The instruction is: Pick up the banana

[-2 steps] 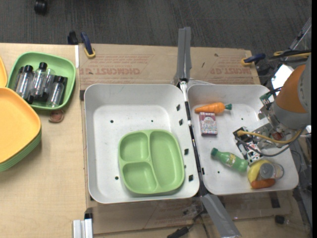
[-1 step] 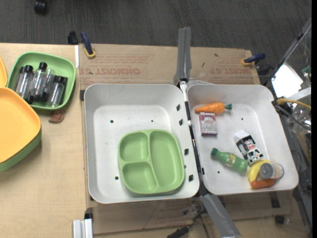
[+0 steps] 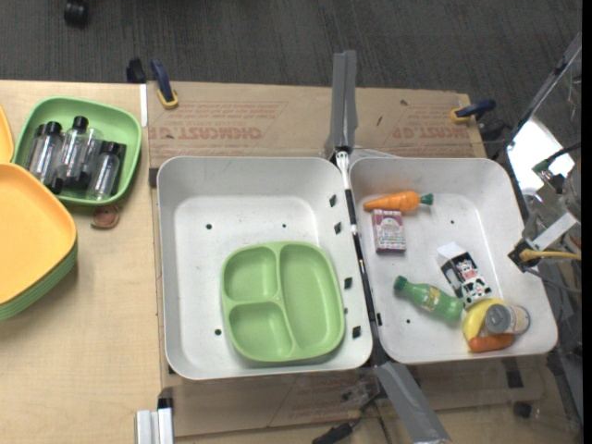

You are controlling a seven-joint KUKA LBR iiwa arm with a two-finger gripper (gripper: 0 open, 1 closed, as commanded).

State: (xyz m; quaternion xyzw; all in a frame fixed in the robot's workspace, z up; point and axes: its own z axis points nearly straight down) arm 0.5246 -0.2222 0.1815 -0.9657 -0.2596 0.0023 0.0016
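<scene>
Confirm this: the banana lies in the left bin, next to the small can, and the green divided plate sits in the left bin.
Not quite. The camera view shows the banana in the right bin, near its front right corner, next to the small can. The green divided plate does sit in the left bin.

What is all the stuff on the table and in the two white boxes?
left bin: 1, white, middle of the bench
right bin: 1, white, beside the left bin
tray: 1, green, three compartments, in the left bin
carrot: 1, orange, top of the right bin
box: 1, red and white, below the carrot
carton: 1, white and black, right bin
bottle: 1, green, lower right bin
banana: 1, yellow, lower right corner, touching the can
can: 1, silver, beside the banana
bowl: 1, green, far left, holding dark-capped bottles
plates: a stack, orange, left edge
clamps: 2, blue and yellow, back edge
</scene>
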